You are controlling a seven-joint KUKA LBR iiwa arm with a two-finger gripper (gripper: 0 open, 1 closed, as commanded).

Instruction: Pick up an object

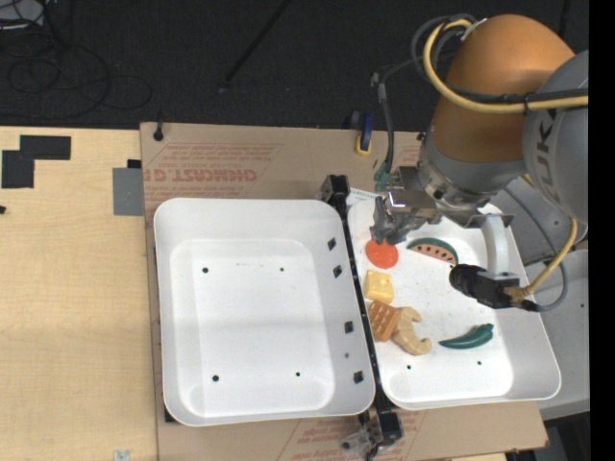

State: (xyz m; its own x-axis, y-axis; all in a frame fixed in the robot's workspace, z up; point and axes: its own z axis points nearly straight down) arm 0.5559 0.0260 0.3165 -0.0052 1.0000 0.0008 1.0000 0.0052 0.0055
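Note:
The right bin (538, 373) holds several small toy foods. A round red-orange piece (382, 254) lies near its left wall, toward the back. My gripper (388, 227) hangs directly over that piece, its tip just at the piece's upper edge. Next to it on the right is a watermelon slice (432, 251). In front of the red piece lie a yellow block (380, 285), an orange waffle-like piece (382, 321) and a tan piece (413, 339). A green pepper (468, 336) rests further right.
The left bin (173, 257) stands beside the right one, with a black divider (348, 286) between their rims. A dark cable part (485, 284) of the arm hangs over the right bin's middle. The arm's bulky orange-banded body (495, 94) looms over the bin's back.

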